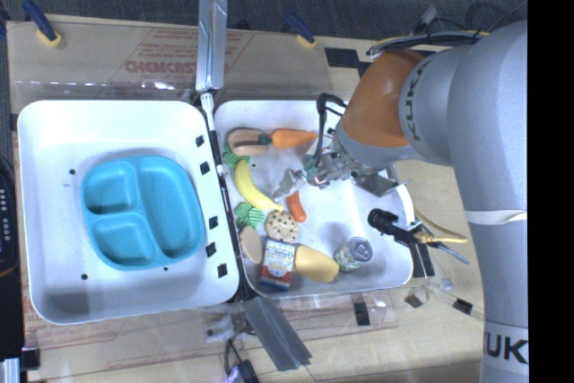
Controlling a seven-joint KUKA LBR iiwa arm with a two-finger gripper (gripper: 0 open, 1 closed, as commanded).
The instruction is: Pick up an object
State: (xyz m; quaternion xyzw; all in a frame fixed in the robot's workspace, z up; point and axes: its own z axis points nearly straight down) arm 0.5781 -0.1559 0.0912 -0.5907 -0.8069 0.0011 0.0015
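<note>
The right bin (pixel 386 278) holds a pile of toy food. A yellow banana (pixel 250 186) lies along its left side. An orange carrot (pixel 292 139) and a hot-dog bun (pixel 244 141) lie at the back. A small orange piece (pixel 297 208) sits mid-bin, with a round cookie (pixel 282 226) just in front of it. At the front are a printed box (pixel 279 263), a yellow pear-like piece (pixel 316 264) and a small tin can (pixel 357 251). My gripper (pixel 296 179) is low over the bin's middle, between the banana and the small orange piece, with nothing visibly held.
The left bin (pixel 45 130) holds a blue divided tray (pixel 142 211). A green toy piece (pixel 252 214) lies by the banana's front end. The grey arm with its orange band (pixel 381 108) covers the right bin's back right corner. Clamps sit along the bench's far edge.
</note>
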